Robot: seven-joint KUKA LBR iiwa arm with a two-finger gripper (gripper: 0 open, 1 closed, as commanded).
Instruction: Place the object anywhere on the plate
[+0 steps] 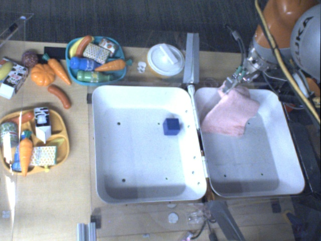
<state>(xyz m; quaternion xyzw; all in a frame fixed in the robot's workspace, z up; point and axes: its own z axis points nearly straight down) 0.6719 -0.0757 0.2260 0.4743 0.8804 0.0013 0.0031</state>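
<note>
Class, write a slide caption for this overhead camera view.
Claw at pink cloth's corner in right bin; blue block in left bin.

Wooden bench (75,195) — two white bins (145,185) (side by side), toy food (50,74).

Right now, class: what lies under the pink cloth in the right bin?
The pink cloth lies on the right bin floor, its top corner at the claw. Anything beneath it is covered.

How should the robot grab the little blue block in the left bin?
Probably straight from above, closing the fingers on two opposite flat sides of the blue block. It sits alone on the left bin floor, away from the walls, so there is room around it.
</note>
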